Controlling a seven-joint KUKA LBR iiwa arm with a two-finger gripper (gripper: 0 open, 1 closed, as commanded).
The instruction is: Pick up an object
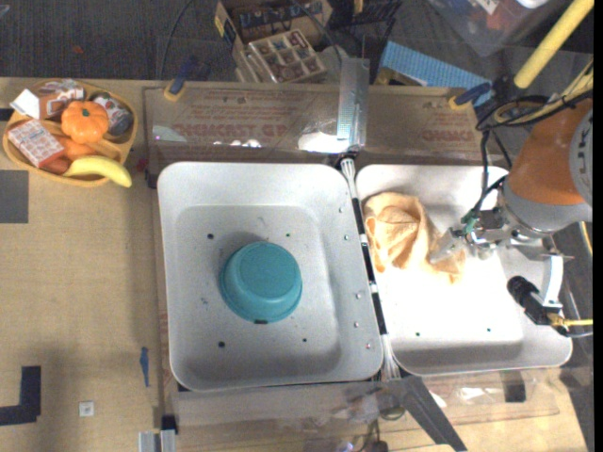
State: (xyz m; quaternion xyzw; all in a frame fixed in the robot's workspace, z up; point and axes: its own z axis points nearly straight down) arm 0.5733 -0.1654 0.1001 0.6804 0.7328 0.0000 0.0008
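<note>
Camera view, fingers [450, 245] state unclear at orange cloth [400, 229] edge, right bin [490, 342].

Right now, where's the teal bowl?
The teal bowl sits upside down near the middle of the left bin, apart from the cloth in the right bin.

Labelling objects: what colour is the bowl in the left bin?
Teal; the bowl lies upside down, seen in the camera view.

Light wood counter [75, 281] fills left and bottom of frame. Dark carpeted floor [94, 17] across the top. Wicker basket [19, 149] of toy food upper left. Cardboard boxes [278, 40] top centre, yellow pole [561, 26] upper right. Even overhead light.
</note>
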